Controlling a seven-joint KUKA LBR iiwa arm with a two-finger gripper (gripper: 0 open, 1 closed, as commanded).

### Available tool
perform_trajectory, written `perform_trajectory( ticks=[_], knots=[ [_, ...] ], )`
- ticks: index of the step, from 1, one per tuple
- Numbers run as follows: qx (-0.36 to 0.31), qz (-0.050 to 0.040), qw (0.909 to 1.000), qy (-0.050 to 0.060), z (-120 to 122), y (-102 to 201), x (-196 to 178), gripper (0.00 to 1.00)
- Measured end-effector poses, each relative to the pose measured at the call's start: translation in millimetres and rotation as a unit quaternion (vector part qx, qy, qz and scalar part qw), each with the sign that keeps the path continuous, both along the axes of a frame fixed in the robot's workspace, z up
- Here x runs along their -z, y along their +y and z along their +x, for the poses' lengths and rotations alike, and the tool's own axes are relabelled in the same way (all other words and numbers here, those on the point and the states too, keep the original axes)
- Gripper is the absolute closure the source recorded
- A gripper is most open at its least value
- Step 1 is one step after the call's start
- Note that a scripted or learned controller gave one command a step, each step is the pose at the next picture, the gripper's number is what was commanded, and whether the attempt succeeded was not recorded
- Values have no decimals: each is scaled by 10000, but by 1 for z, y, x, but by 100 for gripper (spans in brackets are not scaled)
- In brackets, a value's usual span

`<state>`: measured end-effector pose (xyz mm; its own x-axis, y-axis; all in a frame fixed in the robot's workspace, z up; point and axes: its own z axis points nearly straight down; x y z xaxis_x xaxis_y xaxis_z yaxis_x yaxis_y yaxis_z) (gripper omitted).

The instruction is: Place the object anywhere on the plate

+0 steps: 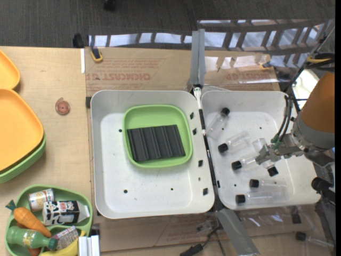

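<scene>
A green square plate (157,113) sits in the left white bin (106,159), toward its back. A dark grey ribbed slab (155,143) lies flat on the plate and covers most of its middle. The right bin (277,103) holds several clear vials with black caps, among them one vial (235,142) near the centre and another vial (265,184) near the front. My gripper (265,156) hangs low over the right bin's right half, its tip beside a clear vial (248,160) and a loose black cap (273,170). The arm's orange band (323,111) rises behind it.
Orange plates (16,129) are stacked on the wooden table at the far left. A green bowl (80,201) of toy food stands at the front left. Cardboard (138,68) lies behind the bins. A metal rack (256,33) stands at the back right.
</scene>
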<state>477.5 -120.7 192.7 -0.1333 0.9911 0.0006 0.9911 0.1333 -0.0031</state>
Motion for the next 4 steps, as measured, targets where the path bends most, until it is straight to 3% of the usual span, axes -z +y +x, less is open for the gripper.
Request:
perform_trajectory(
  ticks=[1, 2, 3, 4],
  knots=[
    [-600, -3, 9982, -10, 0, 58, -15, 100],
    [-1390, -5, 9903, -4, 49, 134, 3, 100],
    [-1387, -5, 9903, -5, 49, 134, 2, 0],
    [-1117, -6, 9937, -9, 66, 139, 2, 0]
  ],
)
